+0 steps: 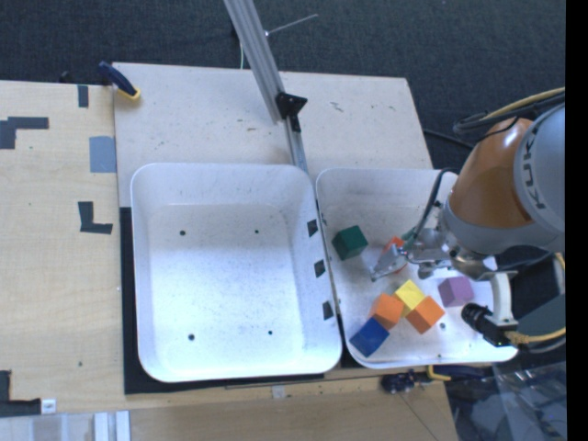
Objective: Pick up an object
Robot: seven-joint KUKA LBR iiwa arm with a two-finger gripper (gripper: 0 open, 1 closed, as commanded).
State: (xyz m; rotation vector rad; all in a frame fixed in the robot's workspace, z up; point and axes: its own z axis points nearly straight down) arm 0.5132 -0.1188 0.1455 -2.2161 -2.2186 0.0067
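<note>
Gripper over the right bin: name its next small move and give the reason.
Probably a short drop straight down. The gripper sits above bare bin floor between the green block and the yellow block, holding nothing visible, so it likely needs re-aiming onto one block first.

Pincer (390, 263) fingers too small to tell; right bin (367, 186) corner under the arm (501, 196).
</note>
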